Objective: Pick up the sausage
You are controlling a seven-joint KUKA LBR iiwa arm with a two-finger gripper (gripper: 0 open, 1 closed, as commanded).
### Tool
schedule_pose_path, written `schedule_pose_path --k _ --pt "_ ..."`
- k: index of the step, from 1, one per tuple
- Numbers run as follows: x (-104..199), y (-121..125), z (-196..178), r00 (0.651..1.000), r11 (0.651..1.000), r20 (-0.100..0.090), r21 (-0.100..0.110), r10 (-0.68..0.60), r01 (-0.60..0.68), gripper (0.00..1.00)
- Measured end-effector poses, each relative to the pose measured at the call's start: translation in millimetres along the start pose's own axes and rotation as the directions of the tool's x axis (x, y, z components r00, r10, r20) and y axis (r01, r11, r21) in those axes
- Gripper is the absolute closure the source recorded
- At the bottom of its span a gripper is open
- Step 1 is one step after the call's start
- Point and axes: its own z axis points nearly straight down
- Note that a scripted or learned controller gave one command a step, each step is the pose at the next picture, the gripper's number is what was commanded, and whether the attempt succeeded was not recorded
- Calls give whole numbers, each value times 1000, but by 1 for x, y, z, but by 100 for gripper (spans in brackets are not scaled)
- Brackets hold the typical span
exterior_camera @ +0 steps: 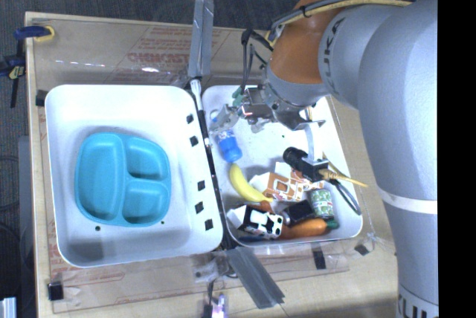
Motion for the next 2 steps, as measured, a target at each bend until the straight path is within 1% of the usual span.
schedule_pose_path --k 1,2 --pt "-54 58 67 984 984 0 0 -177 177 0" --pt "-85 59 93 988 988 2 -1 -156 156 0"
